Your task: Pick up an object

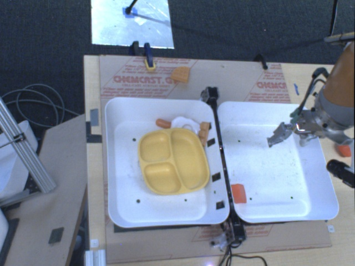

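One white piece (pixel 183 122) partly hidden behind yellow plate (pixel 173 160), gripper (pixel 277 136) indistinct

Partly hidden: white thing (pixel 182 123) behind yellow plate (pixel 173 160), lower part covered by plate rim, shape unclear. Cut off: arm (pixel 339 87) runs out past right edge. Small red thing (pixel 345 150) just outside right bin (pixel 288 212), partly behind arm, kind unreadable. Dark clutter (pixel 228 238) at bench front edge too small to identify. Blurred: gripper (pixel 277 136), outline soft, detail lost.
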Tool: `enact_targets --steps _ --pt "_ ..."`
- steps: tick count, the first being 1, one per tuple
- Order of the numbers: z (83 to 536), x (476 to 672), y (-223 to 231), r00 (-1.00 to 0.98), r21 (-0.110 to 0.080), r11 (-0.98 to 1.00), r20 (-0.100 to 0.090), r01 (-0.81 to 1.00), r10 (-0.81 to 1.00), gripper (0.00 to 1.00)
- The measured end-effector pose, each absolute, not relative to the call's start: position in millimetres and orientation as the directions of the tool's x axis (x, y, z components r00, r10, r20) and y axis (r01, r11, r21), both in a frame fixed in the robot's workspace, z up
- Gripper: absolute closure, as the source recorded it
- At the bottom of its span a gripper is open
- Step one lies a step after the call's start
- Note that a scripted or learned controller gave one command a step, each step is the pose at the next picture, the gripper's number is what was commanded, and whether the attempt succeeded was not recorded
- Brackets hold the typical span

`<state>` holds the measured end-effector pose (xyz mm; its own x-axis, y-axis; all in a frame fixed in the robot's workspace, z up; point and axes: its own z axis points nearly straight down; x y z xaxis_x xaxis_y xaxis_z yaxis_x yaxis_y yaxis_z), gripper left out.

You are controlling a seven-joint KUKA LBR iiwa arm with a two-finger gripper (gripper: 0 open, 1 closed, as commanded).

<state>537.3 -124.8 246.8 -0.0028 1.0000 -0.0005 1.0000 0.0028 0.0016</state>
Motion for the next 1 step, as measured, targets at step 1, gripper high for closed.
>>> enact_targets --steps 1 --pt "257.7 538.2 -124.7 -0.005 0.005 0.005 -0.001 1.000 1.000 1.00"
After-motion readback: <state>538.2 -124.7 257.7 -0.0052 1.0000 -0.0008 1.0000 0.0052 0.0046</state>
